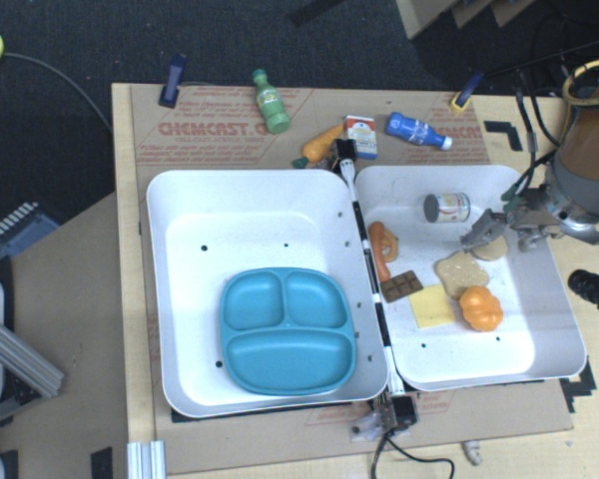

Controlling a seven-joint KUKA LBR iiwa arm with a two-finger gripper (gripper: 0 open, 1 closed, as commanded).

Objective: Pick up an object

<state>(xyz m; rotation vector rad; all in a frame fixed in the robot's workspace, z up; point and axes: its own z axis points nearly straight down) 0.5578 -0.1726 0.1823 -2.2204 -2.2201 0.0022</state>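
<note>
The right bin (539, 352) holds a small grey can (447, 208) on its side, a sausage (381, 247), a brown chocolate piece (400, 286), a yellow cheese slice (432, 307), a beige bread slice (461, 270) and an orange fruit (480, 308). My gripper (501, 239) hangs over the bin's upper right part, just right of the can and above the bread slice. Its fingers are spread, one fingertip (474, 238) pointing left toward the can. Nothing sits between them.
A blue divided plate (287, 329) lies in the left bin (180, 228). Behind the bins, on the board, lie a green bottle (272, 103), a blue bottle (417, 131), a carrot (322, 144) and a small carton (360, 136). Cables hang at the right.
</note>
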